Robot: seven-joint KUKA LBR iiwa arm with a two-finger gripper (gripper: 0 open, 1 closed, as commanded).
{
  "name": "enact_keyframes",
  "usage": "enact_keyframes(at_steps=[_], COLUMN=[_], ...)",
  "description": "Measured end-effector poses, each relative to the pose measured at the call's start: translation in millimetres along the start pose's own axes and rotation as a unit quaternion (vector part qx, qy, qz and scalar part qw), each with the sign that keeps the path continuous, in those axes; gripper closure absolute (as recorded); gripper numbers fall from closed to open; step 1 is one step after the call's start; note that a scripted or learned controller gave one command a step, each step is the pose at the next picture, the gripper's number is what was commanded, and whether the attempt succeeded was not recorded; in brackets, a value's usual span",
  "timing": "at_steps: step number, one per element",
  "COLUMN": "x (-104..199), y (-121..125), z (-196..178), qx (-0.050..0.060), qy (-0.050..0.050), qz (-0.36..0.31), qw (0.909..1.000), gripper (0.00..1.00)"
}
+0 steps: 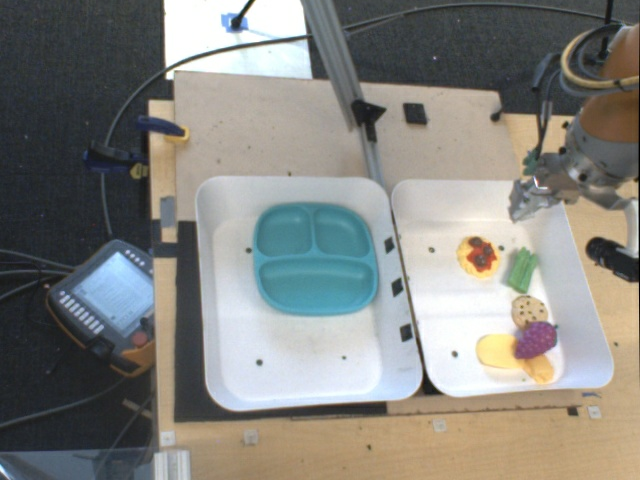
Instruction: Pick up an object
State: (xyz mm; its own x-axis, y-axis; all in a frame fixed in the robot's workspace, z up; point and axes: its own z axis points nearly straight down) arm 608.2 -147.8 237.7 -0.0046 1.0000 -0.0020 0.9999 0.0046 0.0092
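The right bin (440, 298) holds several toy foods along its right side. A small round pizza (478, 256) with red topping lies near the middle right. Beside it is a green piece (522, 269). Lower down lie a speckled cookie (527, 311), a purple grape bunch (535, 340) and a yellow piece (497, 351). My gripper (524, 205) hovers over the bin's far right corner, up and to the right of the pizza, apart from all the food. Nothing shows between its fingers.
The left bin (230, 348) holds a teal divided plate (315, 258). A slanted metal pole (335, 48) rises behind the bins. A teach pendant (105, 303) lies off the bench at left. Small black clips (392, 246) sit along the bins' shared edge.
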Motion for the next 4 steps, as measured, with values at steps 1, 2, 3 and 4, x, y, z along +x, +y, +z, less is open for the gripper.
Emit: enact_keyframes(at_steps=[1, 2, 3, 4], x=[-0.2, 54.9, 100.4, 147.1], y=[2.3, 14.5, 20.1, 28.1], z=[-54.9, -36.5, -35.9, -16.2], qx=[0.000, 0.003, 0.003, 0.004], qy=[0.000, 0.001, 0.001, 0.001], qz=[-0.001, -0.003, -0.002, -0.002], qw=[1.0000, 1.0000, 1.0000, 1.0000], gripper=[1.00, 1.00, 1.00, 1.00])
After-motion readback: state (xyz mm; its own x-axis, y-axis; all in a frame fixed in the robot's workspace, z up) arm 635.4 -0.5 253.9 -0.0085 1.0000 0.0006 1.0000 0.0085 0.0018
